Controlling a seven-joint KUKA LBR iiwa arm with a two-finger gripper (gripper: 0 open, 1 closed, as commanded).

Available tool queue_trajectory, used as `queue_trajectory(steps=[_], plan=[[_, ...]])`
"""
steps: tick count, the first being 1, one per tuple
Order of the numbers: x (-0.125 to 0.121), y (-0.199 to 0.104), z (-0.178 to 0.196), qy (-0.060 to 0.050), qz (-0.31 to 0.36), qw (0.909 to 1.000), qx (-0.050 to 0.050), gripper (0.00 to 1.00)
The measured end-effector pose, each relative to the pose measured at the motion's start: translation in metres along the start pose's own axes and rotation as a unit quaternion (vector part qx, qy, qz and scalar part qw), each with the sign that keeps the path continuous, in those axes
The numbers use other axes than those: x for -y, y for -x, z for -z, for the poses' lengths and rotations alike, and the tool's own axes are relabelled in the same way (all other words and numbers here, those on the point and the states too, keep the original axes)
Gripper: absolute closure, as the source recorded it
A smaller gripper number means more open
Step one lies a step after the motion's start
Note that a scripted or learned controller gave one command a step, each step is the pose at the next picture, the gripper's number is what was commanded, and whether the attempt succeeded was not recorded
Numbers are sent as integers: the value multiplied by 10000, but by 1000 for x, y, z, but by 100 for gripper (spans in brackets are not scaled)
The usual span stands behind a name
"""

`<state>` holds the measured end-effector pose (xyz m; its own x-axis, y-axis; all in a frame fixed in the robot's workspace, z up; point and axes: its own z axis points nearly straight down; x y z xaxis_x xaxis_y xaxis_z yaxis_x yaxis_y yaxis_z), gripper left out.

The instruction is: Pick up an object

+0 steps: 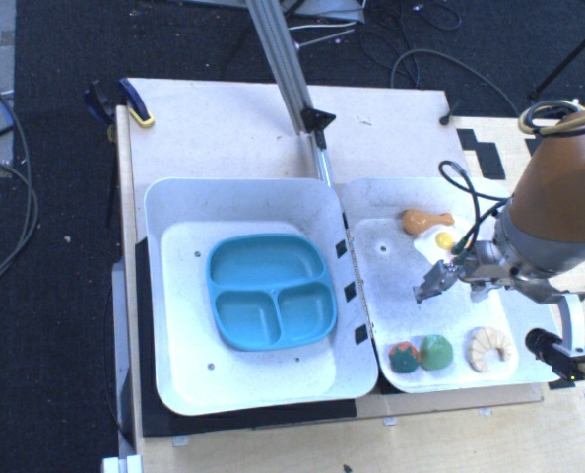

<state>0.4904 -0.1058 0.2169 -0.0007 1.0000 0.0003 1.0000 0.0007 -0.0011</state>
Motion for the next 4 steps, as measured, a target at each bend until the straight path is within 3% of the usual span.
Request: queue_trajectory(steps=[2, 3, 4], plan=[[8, 1, -96, -15, -9, 10000, -4, 0], [7, 1, -123, 18, -12, 10000, 4, 0], [5, 3, -111, 53, -28, 10000, 28, 100]])
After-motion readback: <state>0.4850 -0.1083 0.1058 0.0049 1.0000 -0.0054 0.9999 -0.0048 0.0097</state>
